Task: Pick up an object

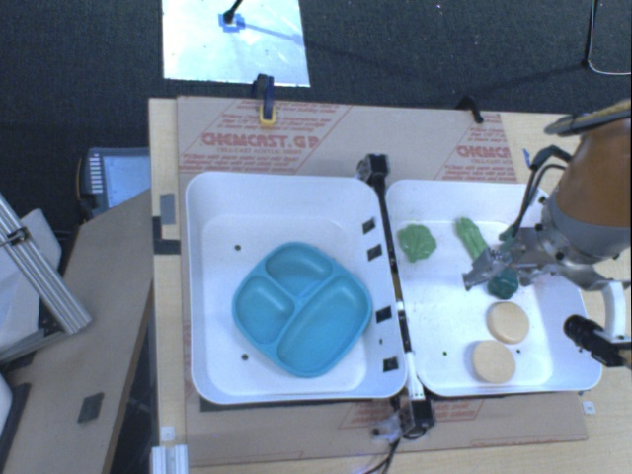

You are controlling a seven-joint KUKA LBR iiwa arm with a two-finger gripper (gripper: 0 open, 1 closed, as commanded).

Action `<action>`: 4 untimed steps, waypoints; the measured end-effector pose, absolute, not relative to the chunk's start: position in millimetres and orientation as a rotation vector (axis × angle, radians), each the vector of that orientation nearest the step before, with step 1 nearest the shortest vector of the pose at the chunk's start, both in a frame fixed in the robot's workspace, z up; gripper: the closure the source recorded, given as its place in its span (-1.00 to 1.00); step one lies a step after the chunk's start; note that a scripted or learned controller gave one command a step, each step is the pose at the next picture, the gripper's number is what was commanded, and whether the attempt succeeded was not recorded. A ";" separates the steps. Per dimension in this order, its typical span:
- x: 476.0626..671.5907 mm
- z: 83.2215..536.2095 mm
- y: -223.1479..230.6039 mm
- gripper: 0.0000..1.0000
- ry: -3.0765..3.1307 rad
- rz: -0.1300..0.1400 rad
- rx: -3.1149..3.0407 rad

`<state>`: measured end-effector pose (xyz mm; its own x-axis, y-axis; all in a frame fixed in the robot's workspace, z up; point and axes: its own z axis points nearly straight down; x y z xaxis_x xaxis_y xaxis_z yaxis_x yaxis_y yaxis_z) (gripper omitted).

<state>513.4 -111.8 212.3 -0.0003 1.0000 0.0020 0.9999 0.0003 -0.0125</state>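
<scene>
The right bin [434, 358] holds a lumpy green piece [417, 242], a long green piece [469, 235], a dark teal piece [504, 286] and two tan round discs [508, 322] [494, 361]. My gripper [482, 271] hangs low over the middle of this bin, just left of the teal piece and below the long green piece. The teal piece lies partly under the gripper's body; whether it is touched I cannot tell. The arm with its orange band [597, 181] covers the bin's far right side.
The left bin [212, 294] holds a blue divided plate [301, 307]. A black clip strip [387, 265] runs between the two bins. The bins rest on a cardboard sheet [326, 131]. A black part of the arm [592, 339] juts over the right bin's near corner.
</scene>
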 end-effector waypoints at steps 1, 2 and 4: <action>516.1 218.9 -111.5 -1.00 -2.225 -0.001 -2.219; 519.3 164.5 -121.1 -1.00 -2.221 0.001 -2.220; 518.7 83.9 -118.6 -1.00 -2.223 -0.001 -2.219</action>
